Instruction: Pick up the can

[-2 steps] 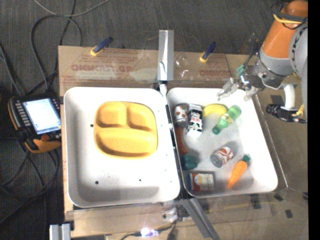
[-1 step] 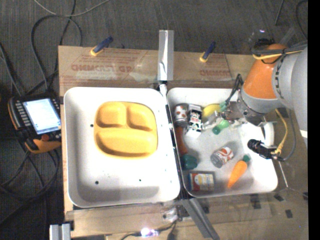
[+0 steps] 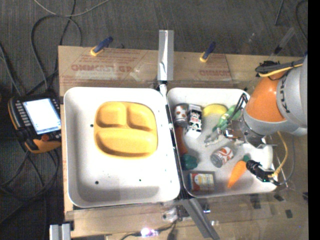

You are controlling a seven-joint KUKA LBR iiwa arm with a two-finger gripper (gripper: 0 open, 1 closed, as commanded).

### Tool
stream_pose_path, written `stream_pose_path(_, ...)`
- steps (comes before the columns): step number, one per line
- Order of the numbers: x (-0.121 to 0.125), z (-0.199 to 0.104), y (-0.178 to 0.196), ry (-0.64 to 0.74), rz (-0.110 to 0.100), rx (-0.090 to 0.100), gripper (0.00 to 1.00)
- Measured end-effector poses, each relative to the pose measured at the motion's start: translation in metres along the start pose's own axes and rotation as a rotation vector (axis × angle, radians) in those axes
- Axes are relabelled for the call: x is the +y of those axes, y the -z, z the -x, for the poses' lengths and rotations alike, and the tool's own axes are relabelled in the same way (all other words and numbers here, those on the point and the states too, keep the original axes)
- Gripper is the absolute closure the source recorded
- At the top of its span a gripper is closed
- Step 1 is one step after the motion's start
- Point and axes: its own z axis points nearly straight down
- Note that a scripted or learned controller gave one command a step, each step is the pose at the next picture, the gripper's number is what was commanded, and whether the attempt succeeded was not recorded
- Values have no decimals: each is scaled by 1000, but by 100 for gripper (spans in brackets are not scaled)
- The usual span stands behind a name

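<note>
Right bin [image 3: 176, 149], near edge: a small box [image 3: 201, 180] and a carrot [image 3: 236, 174]. Behind these, the can [image 3: 222, 156] lies tilted on its side. The gripper [image 3: 221, 134] hangs just above it; whether its fingers are spread or closed cannot be told. Left bin [image 3: 75, 184]: a yellow tray [image 3: 126, 129].

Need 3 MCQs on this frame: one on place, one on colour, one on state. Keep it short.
1. Where does the yellow tray lie?
A. left bin
B. right bin
C. on the floor

2. What colour is the carrot?
A. blue
B. orange
C. white

3. How does the can stand?
A. upright on the tray
B. lying on its side in the right bin
C. hanging outside the bin

Key: 1 A, the tray sits in the left bin. 2 B, the carrot is orange. 3 B, the can lies tilted on the bin floor, just below the gripper.
</note>
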Motion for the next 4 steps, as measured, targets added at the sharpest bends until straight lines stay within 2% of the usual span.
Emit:
stream_pose_path(1, -39, -26, 1, 14, 1, -2, 0)
stream_pose_path(2, -38, -27, 10, 15, 0, 2, 100)
stream_pose_path(3, -68, -77, 115, 264, -16, 7, 100)
stream_pose_path(4, -75, -132, 94, -218, -20, 0, 100)
